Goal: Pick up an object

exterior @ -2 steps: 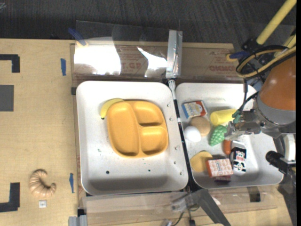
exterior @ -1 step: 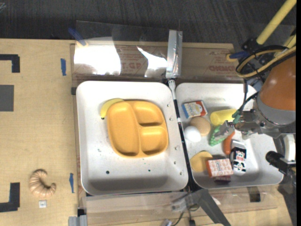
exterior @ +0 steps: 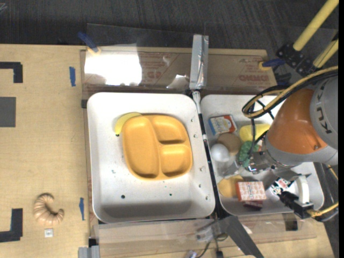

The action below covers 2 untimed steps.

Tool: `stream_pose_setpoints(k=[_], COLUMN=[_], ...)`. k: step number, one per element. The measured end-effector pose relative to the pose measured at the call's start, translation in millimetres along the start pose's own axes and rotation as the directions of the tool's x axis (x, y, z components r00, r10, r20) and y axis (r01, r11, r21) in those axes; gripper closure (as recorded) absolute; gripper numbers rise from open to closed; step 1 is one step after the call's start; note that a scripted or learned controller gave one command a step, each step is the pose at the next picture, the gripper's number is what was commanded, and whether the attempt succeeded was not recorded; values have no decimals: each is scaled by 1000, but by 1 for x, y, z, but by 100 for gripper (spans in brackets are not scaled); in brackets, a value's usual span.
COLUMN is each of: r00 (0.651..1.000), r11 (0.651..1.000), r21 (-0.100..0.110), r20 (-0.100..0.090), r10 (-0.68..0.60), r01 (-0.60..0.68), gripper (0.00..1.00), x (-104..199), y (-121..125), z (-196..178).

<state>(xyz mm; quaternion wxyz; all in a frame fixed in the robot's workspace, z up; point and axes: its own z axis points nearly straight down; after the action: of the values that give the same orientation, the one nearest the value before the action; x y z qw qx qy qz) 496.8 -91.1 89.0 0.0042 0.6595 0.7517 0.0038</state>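
Our gripper (exterior: 252, 165) hangs low over the middle of the right bin (exterior: 317, 200), among crowded objects; we cannot tell its state. Nearest candidates are a white ball (exterior: 219, 152) and a red box (exterior: 251, 191) near the front edge.

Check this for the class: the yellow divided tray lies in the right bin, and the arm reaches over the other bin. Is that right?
Not quite. The camera view shows the tray lying in the left bin, not the right one. The rest holds: the arm reaches over the other bin, the right one, where the small items are crowded together.
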Motion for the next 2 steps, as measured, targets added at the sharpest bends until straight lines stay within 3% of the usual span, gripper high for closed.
stream_pose_setpoints(k=[1,2], r00=[1000,1000], r11=[1000,1000], r21=[-7,-6], r20=[3,3], r10=[1,1], r01=[-1,-1], gripper=[100,0], x=[-1,-1], y=[2,2], z=[-11,-11])
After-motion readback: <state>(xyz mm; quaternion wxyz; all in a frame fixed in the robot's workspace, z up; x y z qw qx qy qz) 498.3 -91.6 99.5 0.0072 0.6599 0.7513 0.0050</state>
